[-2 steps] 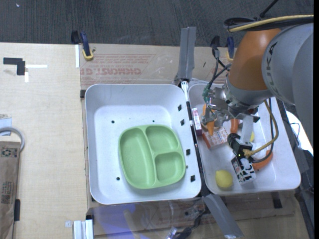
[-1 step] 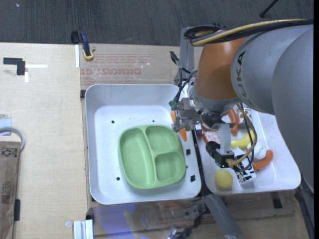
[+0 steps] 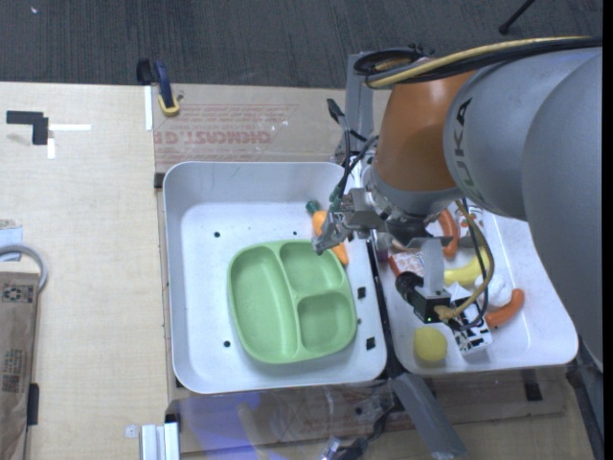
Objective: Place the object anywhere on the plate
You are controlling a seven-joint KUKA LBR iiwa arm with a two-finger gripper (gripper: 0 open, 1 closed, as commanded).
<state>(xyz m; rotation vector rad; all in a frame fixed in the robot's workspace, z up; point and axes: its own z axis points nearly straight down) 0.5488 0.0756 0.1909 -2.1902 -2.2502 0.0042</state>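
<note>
Pale wood forms the surface on the left, where a brown paper bag lies at the edge and a blue-handled clamp sits by a sheet of cardboard. Next comes the left bin, a shallow white tray holding a green divided plate with three compartments, set at a tilt toward the bin's front right corner. Above the plate's upper right rim hangs the gripper, with a small orange object showing at its fingertips; whether the fingers pinch it or merely stand beside it cannot be told from here. The grey arm with its orange band looms over the right bin, where a yellow lemon-like piece, a banana and an orange carrot-shaped piece lie among cables.
</note>
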